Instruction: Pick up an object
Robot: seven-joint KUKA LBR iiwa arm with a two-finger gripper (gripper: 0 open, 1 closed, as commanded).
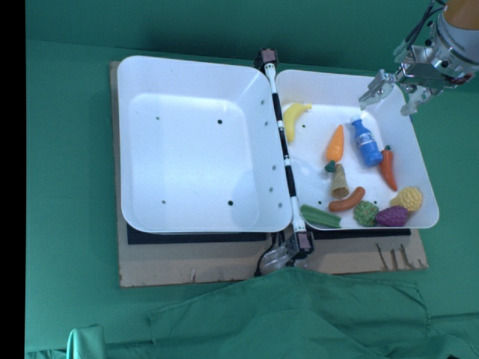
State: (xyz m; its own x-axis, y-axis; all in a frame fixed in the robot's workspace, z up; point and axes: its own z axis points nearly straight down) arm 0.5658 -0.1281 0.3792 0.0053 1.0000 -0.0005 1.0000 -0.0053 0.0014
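The green-covered worktop (67, 163) carries a brown board on which two shallow white bins sit side by side, their inner rims touching along a black-and-white bar. The left bin (135, 81) is the bigger-looking of the two and shows just its white floor with a few small dark dots. The right bin (428, 208) holds all the toy food. Among these, the blue bottle (367, 142) lies near the middle right, with an orange carrot (335, 143) just to its left and a second, redder carrot (388, 168) to its right. A yellow banana (293, 118) lies near the bin's left wall. Along the near edge sit a green cucumber (320, 216), a sausage (346, 200), a green berry-like piece (365, 213), a purple bunch of grapes (391, 216) and a yellow corn piece (409, 197). A small cone (340, 179) lies below the orange carrot. The hand (391, 97) hovers above the right bin's far right corner, fingers spread wide with nothing between them.
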